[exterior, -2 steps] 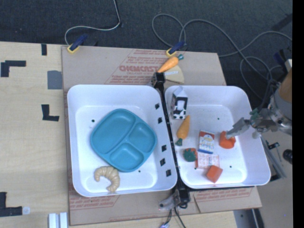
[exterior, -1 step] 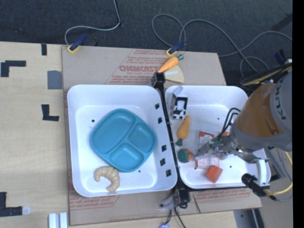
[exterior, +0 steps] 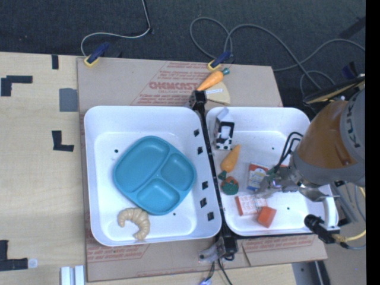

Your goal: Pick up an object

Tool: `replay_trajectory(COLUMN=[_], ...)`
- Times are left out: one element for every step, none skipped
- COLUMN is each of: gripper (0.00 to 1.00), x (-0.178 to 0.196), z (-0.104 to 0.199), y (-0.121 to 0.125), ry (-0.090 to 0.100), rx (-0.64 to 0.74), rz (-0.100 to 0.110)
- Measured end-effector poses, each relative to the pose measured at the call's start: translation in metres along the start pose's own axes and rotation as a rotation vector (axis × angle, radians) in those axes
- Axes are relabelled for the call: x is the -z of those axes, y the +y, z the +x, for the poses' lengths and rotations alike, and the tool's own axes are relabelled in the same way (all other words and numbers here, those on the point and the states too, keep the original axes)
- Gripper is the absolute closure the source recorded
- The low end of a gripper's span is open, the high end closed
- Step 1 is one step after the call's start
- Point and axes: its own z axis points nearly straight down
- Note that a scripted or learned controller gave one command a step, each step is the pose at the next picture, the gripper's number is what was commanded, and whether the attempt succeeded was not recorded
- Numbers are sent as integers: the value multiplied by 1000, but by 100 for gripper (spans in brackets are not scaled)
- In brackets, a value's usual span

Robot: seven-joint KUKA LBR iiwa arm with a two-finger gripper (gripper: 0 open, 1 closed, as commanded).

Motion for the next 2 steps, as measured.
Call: replay_trajectory(gripper=[100,0], x=[85,85], z=[-19,-19], y=[0,0], ry=[-2,-2], rx=[0,0], rz=[0,0])
